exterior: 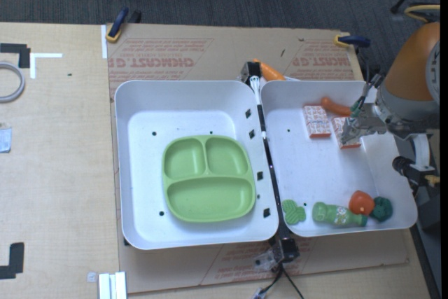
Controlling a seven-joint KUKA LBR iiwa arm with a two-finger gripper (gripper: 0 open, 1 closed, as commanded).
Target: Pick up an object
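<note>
Gripper [352, 128] over flat red/white card pkg [349, 135], right bin [301, 164].

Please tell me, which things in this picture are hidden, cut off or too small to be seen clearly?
- Tool, camera view: small and dark over a red-and-white card; finger state and any grasp unclear.
- Red-and-white box: print too small to read.
- Orange piece: partly behind the box; identity unclear.
- Arm: cut off by the right edge.
- Toys in the right bin, near corner: packed together, details unclear.

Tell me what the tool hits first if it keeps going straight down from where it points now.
Most likely the red-and-white packet lying directly under the tool in the right bin; how much height remains between them is unclear from this slanted view.
</note>
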